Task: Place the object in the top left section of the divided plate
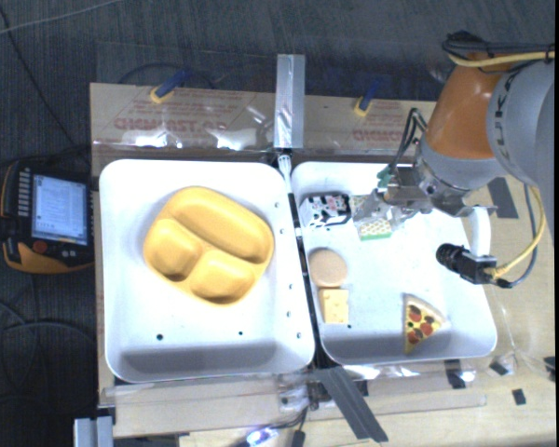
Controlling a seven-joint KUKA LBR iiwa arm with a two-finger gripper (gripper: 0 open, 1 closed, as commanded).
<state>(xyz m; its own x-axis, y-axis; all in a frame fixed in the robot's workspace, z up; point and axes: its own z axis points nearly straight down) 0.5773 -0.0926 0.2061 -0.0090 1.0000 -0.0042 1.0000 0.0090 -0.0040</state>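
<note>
**Q:** So how far along are you with this one?

**A:** From the overhead camera, I'd say barely started. Your yellow divided plate [208, 242] sits in the left bin [121, 324] and all three of its sections look bare, top left included. Nothing has crossed over yet. The gripper [388, 203] is over the upper part of the right bin [466, 343], right above a small green-and-white piece [375, 224].

**Q:** Has it actually got that piece?

**A:** Can't tell, honestly. The wrist covers the contact spot, so don't count it as grabbed. The piece looks to be on or just off the bin floor, beside a dark patterned item [323, 208].

**Q:** Which way does it point?

**A:** Its long side runs roughly left to right, slightly tilted, but it's small and half hidden.

**Q:** What else is in there?

**A:** A round cookie [329, 267], a cracker [334, 304] below it, and a pizza slice [421, 323] near the bottom right. Still left, by my guess: lift, carry left, drop.
</note>
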